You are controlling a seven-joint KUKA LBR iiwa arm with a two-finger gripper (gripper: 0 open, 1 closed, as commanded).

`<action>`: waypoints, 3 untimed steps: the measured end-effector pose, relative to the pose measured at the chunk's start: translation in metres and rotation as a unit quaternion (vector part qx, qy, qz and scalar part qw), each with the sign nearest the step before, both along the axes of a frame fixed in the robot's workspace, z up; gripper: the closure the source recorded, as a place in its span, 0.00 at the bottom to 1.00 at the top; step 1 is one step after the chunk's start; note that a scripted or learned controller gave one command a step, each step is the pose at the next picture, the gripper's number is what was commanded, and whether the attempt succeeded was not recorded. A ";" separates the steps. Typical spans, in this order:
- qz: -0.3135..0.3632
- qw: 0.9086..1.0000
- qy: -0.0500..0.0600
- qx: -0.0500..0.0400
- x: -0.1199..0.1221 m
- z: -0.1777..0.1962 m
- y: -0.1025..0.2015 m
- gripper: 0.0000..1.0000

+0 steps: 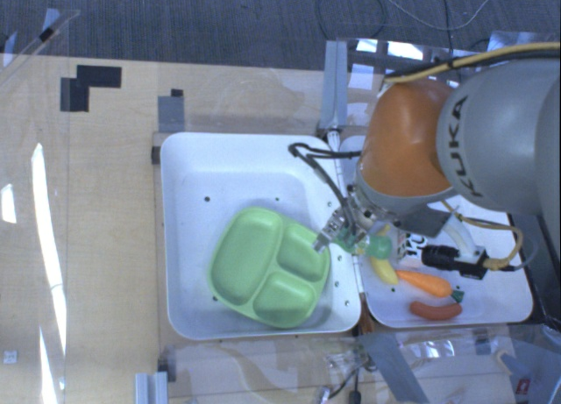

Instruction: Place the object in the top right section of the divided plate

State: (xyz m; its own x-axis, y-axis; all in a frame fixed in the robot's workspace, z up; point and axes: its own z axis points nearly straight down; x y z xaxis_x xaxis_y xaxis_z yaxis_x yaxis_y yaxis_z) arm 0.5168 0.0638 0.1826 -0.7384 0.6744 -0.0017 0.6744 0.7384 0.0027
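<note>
Jaws [337,234] sit low over the seam between the two bins, at the right edge of the green divided plate [270,266]; whether they are wide or narrow cannot be told from this slant. A small green object [372,244] lies just beside them, and it is unclear if it is gripped or merely resting in the right bin [517,306]. Judged from position, the arm [491,148] is bringing or fetching a piece near the plate's top right section. Yellow item [382,271], orange carrot [425,283] and red sausage [436,310] lie in the right bin, apparently as stock. The plate rests tilted in the left bin [188,183] on the desk [88,244].
</note>
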 end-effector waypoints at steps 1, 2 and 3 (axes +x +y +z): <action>0.028 1.000 0.000 0.000 0.018 0.012 -0.007 1.00; -0.004 1.000 0.002 0.000 -0.028 -0.001 0.007 1.00; 0.005 1.000 0.001 0.000 -0.028 0.000 0.034 1.00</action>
